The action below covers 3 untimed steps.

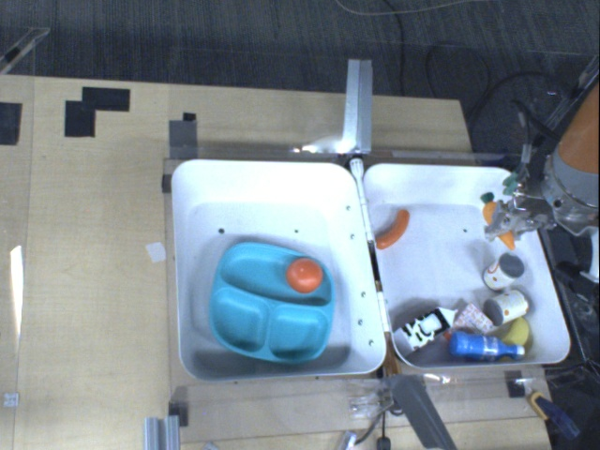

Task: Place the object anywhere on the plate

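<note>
The blue plate (267, 312), split into compartments, lies in the left bin (202, 204). An orange ball (304, 275) rests on the plate's upper right compartment. My gripper (512, 217) is low over the right bin's (441, 261) right edge. Directly under it is an orange toy carrot (505, 239) with a green top (487, 197), partly covered by the gripper. I cannot tell whether the carrot is held or just lying beneath it. An orange sausage-shaped piece (392, 229) lies near the right bin's left wall.
Along the right bin's front and right side lie two small cups (503, 271) (511, 304), a yellow piece (517, 332), a blue bottle (482, 348), a patterned piece (473, 318) and a black-and-white item (427, 328). A metal divider post (359, 111) stands behind the bins.
</note>
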{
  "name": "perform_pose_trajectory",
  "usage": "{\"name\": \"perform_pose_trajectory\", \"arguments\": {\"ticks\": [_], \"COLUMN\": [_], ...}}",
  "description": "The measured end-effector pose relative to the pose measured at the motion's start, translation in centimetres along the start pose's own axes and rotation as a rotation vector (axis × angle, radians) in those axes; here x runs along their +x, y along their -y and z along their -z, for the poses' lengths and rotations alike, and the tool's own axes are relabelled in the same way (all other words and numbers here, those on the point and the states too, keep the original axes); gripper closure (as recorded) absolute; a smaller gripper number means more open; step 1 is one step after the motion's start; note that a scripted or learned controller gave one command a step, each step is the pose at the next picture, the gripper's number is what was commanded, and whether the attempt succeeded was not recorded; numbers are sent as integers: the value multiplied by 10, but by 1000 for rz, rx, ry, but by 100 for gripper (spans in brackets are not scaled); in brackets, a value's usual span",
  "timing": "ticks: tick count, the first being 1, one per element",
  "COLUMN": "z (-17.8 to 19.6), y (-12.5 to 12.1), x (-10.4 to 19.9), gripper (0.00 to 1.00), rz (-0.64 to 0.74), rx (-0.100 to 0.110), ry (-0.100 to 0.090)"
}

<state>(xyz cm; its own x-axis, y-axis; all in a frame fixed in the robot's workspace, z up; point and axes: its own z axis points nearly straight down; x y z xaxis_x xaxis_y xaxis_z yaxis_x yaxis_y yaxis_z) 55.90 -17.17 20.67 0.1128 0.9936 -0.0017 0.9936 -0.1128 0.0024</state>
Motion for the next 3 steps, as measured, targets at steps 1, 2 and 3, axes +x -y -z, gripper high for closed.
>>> {"name": "perform_pose_trajectory", "arguments": {"ticks": [1,2,3], "z": [-18,-17,-84], "y": [42,42,55], "x": [39,39,20], "gripper": [100,0,0], "rz": [11,9,67], "rx": [3,2,2], "ry": [-2,-2,-2]}}
